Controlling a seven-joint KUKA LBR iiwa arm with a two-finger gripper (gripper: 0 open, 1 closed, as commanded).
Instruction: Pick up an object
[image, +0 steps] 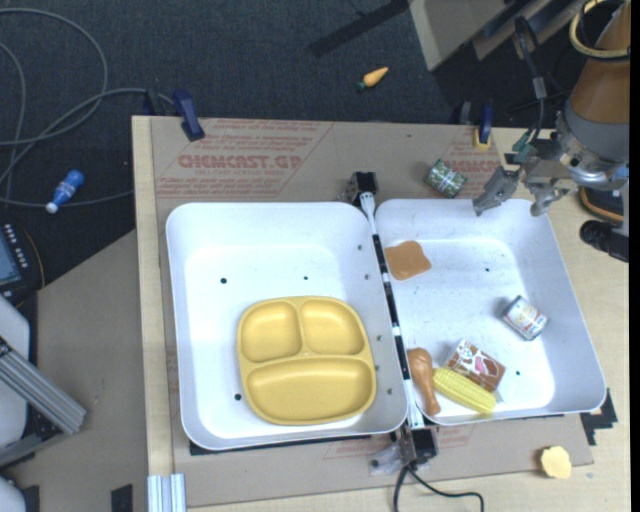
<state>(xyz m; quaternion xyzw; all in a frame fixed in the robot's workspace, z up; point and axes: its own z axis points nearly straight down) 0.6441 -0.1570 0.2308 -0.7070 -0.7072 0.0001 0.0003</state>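
Looking down, I see my gripper (517, 196) with fingers spread apart, clamped on nothing, hovering over the far edge of the right bin (570, 300). That glossy white bin holds a flat brown slice (408, 260) near its left wall, a small metal can (524, 318) by the right wall, and a bumpy corn cob (464, 390), printed packet (477, 366) and sausage (423, 378) along the near edge. A yellow three-compartment plate (304, 358) sits in the left bin (200, 300).

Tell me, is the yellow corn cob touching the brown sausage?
Touching: the camera view shows the yellow corn cob lying against the brown sausage, with no gap.
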